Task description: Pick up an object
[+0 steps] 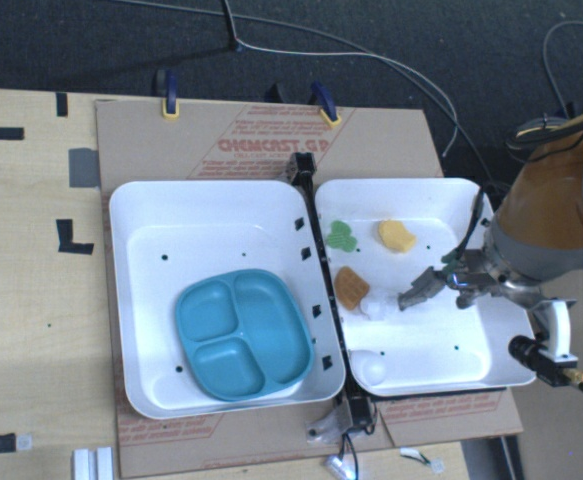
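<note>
Looking down at the right bin (471, 368), I've got the gripper (411, 296) low over its floor, arm (541, 218) reaching in from three o'clock. I can't tell how its business end is set; it's a dark blur from here. At about nine o'clock of the tip, just beside it, lies a brown piece (351, 287), with something pale and whitish (374, 308) between the two. A yellow piece (396, 236) sits at eleven o'clock, a small green one (341, 235) farther toward ten. The left bin (136, 228) carries a blue divided plate (243, 334).
</note>
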`<state>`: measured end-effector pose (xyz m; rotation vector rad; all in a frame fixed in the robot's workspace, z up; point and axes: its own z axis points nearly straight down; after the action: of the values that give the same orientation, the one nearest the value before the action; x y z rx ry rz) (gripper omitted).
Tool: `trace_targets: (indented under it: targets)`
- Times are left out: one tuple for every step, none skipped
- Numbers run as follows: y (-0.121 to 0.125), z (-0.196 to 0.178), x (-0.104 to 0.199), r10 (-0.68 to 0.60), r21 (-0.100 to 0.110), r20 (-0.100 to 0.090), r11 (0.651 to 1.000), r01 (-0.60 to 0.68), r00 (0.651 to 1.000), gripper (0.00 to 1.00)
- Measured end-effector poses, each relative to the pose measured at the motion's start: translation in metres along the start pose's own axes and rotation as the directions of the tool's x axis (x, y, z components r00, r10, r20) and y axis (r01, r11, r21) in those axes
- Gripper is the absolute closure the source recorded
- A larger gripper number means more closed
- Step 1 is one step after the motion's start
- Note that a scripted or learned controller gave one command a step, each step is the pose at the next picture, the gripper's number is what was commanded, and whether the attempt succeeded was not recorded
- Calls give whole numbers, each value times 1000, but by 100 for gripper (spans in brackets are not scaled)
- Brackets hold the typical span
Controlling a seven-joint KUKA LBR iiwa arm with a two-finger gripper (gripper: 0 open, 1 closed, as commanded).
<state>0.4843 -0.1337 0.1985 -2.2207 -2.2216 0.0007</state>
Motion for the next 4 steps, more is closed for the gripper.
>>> trace_targets:
  targets:
    - [4,52,-8,1,5,-1,1000,-1,1000,0]
    - [9,105,-16,0,5,-1,1000,0,1000,0]
    - [9,113,-16,0,-2,1,1000,0,1000,0]
    - [9,103,-17,1,-2,1,1000,-1,1000,100]
